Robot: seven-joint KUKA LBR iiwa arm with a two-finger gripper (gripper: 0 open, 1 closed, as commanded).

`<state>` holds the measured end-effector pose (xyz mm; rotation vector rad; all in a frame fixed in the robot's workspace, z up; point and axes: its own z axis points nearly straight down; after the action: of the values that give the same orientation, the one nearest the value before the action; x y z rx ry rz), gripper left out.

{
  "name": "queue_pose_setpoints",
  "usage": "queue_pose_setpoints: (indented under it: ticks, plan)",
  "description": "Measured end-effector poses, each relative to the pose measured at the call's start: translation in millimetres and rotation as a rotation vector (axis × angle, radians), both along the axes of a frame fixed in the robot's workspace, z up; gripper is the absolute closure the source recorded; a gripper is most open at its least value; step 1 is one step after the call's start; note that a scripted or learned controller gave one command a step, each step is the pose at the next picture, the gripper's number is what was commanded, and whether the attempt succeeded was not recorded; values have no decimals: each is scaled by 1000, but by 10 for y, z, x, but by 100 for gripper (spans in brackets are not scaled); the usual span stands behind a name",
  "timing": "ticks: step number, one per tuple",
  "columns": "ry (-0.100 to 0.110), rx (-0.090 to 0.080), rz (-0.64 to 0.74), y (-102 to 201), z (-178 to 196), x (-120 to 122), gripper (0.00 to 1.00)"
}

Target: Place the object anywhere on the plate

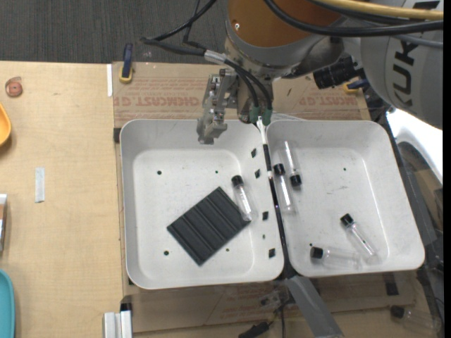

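one capped tube lies tilted against the dark ribbed plate's right edge in the left bin, half on it at best, while the gripper hangs high at upper centre, carrying nothing, jaw gap impossible to tell.

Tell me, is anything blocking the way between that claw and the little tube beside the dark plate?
Nothing visible does. The gripper hangs over the far edge of the left bin. Bare white floor lies between it and the tube, which rests against the dark ridged plate.
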<state>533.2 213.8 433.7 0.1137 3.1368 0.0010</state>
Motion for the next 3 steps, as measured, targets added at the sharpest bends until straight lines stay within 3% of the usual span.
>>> queue_pose_setpoints:
  ticks: [1,2,3]
  plan:
    - [-1,0,190,152,78,147,100]
    - [1,-1,287,155,80,-50,100]
    - [-2,0,375,147,81,98,100]
